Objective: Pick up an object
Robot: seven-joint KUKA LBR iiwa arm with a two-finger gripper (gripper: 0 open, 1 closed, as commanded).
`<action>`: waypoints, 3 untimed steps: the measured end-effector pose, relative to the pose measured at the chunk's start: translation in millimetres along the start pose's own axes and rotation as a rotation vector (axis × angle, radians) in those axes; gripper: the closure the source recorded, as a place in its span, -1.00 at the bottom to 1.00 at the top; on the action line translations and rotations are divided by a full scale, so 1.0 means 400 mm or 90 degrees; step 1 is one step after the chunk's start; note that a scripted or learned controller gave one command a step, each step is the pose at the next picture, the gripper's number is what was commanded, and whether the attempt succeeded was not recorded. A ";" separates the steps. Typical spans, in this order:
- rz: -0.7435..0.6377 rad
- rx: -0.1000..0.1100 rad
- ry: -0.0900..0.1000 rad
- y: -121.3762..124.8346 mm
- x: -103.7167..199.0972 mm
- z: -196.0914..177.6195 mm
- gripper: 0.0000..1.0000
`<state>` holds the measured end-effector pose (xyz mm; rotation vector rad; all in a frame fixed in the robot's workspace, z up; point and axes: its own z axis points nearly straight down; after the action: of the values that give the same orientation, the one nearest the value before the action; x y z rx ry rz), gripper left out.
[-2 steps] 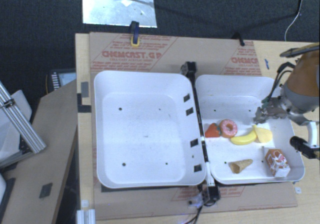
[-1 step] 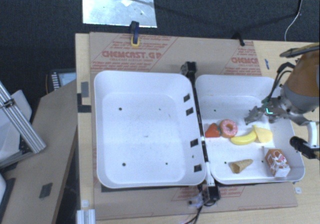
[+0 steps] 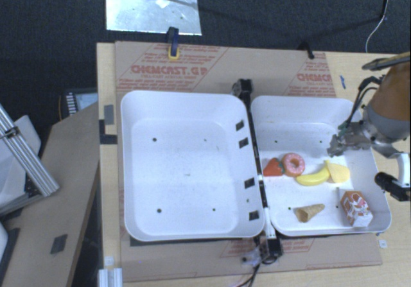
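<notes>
Gripper (image 3: 336,144), opening unclear, at right bin's (image 3: 302,107) right edge above glossy wedge (image 3: 338,172), curved banana (image 3: 313,178).

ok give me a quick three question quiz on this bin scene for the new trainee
1. True or false: all the toy food lies in the right bin.
2. Which item lies nearest the pincer? A) ice-cream cone B) yellow wedge C) strawberry
3. Fill in: the pink doughnut sits between the strawberry and the ____.

Key
1. True; the left bin shows bare white floor.
2. B, the yellow wedge, just below the pincer.
3. Banana, which curves under the doughnut's right side. The small carton stands apart in the near right corner.
</notes>
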<state>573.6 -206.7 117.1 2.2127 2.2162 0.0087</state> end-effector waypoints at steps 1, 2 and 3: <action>0.000 0.000 0.000 0.000 0.000 0.001 -1.00; 0.000 -0.002 0.000 0.003 -0.001 -0.027 1.00; 0.000 -0.001 0.000 0.002 0.000 -0.026 -1.00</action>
<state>574.4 -206.8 127.5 2.2109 2.2153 0.0105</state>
